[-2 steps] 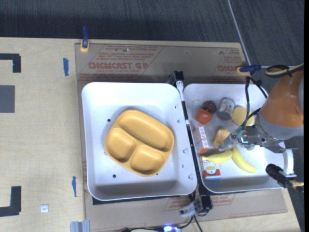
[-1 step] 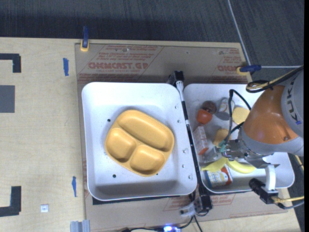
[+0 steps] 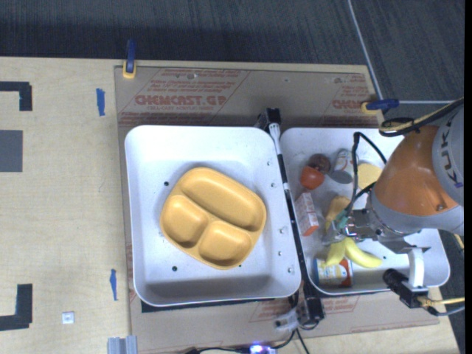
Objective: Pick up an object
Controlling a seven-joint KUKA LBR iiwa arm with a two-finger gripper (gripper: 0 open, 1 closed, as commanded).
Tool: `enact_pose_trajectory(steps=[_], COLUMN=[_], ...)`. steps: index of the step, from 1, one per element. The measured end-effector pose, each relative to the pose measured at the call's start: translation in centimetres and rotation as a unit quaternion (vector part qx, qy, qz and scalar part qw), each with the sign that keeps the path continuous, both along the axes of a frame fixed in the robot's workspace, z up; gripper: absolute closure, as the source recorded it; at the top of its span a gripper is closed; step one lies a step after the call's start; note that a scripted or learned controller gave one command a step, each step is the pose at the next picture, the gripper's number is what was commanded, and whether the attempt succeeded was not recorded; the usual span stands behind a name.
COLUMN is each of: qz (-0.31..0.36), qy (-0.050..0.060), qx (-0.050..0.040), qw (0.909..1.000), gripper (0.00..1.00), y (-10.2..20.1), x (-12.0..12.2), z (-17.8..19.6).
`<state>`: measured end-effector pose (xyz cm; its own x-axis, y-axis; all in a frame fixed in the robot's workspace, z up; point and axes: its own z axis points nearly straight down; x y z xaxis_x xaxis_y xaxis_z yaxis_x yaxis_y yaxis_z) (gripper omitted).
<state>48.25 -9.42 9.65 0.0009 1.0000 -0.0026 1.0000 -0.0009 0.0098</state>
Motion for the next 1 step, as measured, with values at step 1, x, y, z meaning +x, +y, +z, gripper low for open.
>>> enact_pose_trajectory(steps=[1], qz=[0.001], qy=[0.004], qx=[0.0017], qw=[1.0000], gripper=[1.00], y=[9.64], x=[1.76], z=[8.84])
